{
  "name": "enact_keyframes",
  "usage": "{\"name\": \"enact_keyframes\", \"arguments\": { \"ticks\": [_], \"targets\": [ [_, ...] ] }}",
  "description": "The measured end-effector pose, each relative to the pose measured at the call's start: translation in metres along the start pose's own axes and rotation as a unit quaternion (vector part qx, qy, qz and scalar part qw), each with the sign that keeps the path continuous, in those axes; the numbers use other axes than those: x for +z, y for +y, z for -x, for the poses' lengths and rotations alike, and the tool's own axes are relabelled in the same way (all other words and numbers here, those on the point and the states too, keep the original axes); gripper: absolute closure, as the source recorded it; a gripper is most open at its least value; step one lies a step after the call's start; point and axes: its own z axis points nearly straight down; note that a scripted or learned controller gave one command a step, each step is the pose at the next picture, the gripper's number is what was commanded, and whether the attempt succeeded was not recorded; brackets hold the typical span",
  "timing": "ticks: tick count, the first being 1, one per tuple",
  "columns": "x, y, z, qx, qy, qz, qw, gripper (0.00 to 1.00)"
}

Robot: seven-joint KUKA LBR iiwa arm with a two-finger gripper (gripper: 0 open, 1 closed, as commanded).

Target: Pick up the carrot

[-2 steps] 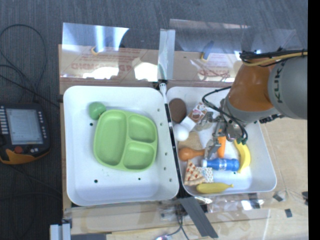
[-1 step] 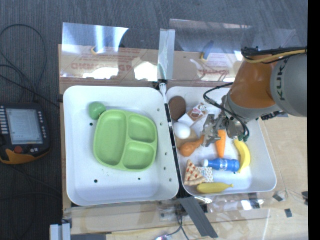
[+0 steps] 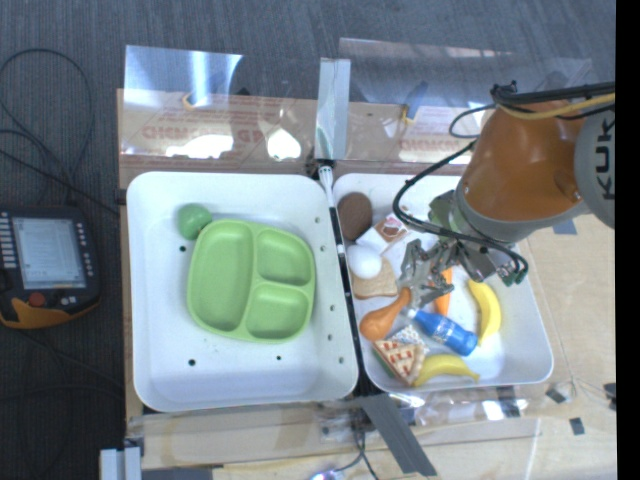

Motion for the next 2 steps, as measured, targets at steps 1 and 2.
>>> {"name": "enact_keyframes", "arguments": {
  "ticks": [1,2],
  "targets": [
    [-0.042,0.036,0.028,-0.127,0.001,0.001,0.9919,1.00],
    [-0.119,-0.019,0.015,-0.322,0.000,0.000,0.9466,1.00]
  ]
}}
